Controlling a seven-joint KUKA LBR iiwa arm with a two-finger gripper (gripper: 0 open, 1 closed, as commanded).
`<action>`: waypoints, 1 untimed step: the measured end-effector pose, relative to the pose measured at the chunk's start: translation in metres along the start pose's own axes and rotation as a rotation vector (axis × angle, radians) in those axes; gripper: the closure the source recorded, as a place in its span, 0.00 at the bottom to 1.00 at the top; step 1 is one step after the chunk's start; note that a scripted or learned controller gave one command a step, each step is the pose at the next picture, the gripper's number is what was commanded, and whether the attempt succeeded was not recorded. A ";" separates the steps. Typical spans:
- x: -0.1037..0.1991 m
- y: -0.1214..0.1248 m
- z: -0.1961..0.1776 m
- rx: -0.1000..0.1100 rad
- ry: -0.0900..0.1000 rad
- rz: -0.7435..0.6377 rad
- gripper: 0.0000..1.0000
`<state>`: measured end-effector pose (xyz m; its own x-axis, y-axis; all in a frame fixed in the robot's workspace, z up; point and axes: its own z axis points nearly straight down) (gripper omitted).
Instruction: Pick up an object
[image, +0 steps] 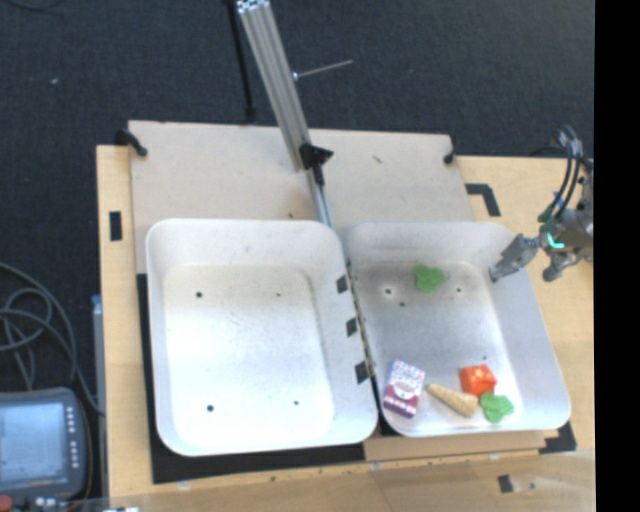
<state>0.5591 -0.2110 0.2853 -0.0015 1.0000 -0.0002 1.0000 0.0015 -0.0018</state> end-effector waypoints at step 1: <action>0.000 0.001 -0.002 -0.004 -0.001 -0.001 0.00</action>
<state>0.5598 -0.2110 0.2873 -0.0025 1.0000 -0.0015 1.0000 0.0025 0.0018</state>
